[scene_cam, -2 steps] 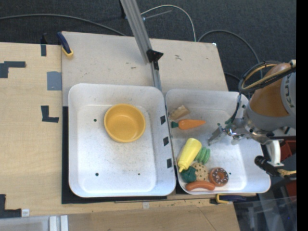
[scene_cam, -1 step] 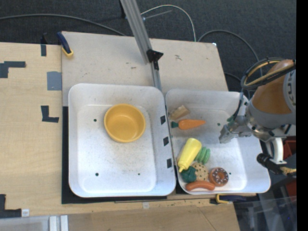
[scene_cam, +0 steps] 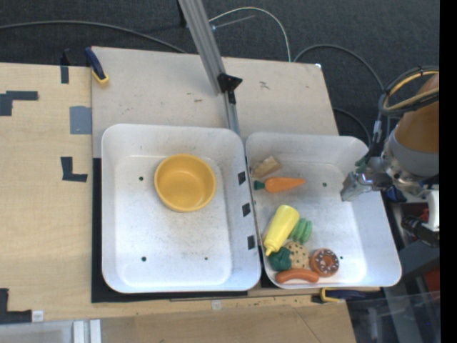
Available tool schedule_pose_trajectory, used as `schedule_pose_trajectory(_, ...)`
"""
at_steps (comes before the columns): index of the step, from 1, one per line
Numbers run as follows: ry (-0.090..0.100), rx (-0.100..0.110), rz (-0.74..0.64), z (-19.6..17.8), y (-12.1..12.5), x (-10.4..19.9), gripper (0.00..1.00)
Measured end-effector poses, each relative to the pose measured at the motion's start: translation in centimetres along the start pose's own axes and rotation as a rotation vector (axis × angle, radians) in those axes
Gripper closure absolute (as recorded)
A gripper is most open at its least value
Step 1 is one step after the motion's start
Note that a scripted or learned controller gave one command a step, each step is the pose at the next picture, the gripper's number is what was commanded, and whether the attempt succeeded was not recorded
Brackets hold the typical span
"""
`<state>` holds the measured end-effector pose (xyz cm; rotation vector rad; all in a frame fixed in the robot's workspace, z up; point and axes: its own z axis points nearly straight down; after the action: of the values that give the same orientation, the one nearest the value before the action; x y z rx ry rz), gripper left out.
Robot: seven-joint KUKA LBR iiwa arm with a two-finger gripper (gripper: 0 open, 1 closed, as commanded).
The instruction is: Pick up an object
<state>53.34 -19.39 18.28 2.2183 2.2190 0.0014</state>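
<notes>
White plastic is what the two bins are made of, and they are set side by side on the desk (scene_cam: 43, 120). In the left bin (scene_cam: 121, 263) a yellow bowl (scene_cam: 186, 182) is seen, standing upright near the middle. In the right bin (scene_cam: 371, 263) the small toys are kept. A tan block (scene_cam: 265, 166) is found near the top left corner, and an orange carrot (scene_cam: 283, 184) is laid just below it. Lower down, a yellow bottle (scene_cam: 280, 229) is leaned against a green toy (scene_cam: 303, 229). Below those, a dark green piece (scene_cam: 280, 258), a cookie (scene_cam: 297, 254), a donut (scene_cam: 325, 262) and a red sausage (scene_cam: 296, 277) are packed close together near the bottom edge.

The tool (scene_cam: 355, 186) is seen at the right rim of the right bin, apart from every toy. Whether it is wide or narrow cannot be told, because it is small and blurred here. Nothing is seen held in it.

The step in hand is judged to be the reach, with no toy picked yet. The carrot is thought to be the easiest choice, since it lies alone with bare floor around it. For the next move, the tool would need to be brought left over the carrot, lowered, and closed across its thin body.
</notes>
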Motion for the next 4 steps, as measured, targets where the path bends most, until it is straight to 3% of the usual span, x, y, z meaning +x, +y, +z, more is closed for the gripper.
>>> schedule_pose_trajectory(1,0.002,0.003,-0.001,-2.1,0.1,0.0,1.0)
schedule_pose_trajectory(4,0.004,0.005,-0.007,-2.4,3.3,15.2,1.0)
